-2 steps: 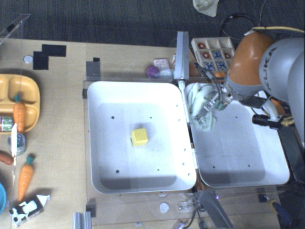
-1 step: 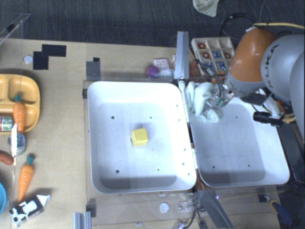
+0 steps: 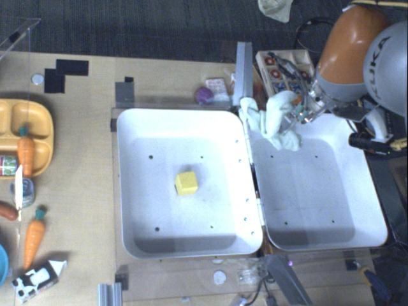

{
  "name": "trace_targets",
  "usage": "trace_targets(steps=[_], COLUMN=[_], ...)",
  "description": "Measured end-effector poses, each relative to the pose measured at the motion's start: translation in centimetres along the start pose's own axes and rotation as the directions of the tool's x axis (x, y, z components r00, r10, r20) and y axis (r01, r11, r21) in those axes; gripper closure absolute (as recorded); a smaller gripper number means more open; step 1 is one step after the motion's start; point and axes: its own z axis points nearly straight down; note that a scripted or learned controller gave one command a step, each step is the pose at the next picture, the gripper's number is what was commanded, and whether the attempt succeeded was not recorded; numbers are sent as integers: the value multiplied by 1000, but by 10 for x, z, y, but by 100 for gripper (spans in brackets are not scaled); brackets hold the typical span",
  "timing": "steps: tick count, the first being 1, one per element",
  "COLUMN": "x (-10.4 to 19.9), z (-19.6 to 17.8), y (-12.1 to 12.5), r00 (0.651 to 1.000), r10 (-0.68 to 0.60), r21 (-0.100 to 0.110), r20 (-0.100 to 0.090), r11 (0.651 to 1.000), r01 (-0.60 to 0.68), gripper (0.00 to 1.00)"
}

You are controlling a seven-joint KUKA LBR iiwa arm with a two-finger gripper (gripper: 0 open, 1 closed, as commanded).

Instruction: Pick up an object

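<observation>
So the gripper (image 3: 297,112) sits at the right bin's (image 3: 331,234) 11 o'clock corner, buried in a crumpled white cloth (image 3: 277,123); can't tell if it's actually got it. Cloth hangs toward the gripper's 7 o'clock. The yellow block (image 3: 187,183) sits mid left bin (image 3: 140,171), well off at 8 o'clock.

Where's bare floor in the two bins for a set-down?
Left bin: bare all round the yellow block at its centre. Right bin: front and middle are bare. Its back-left corner is crowded, with the white cloth draped over the rim and the gripper beside it.
</observation>
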Motion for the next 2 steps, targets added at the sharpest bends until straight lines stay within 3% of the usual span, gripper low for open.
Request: trace_targets(steps=[1, 2], x=[-71, -81], z=[-135, -53], y=[-30, -41], r00=[974, 986], r10=[226, -169], r21=[0, 4], r20=[3, -4], r11=[974, 986], r01=[-226, 169], gripper=[100, 100])
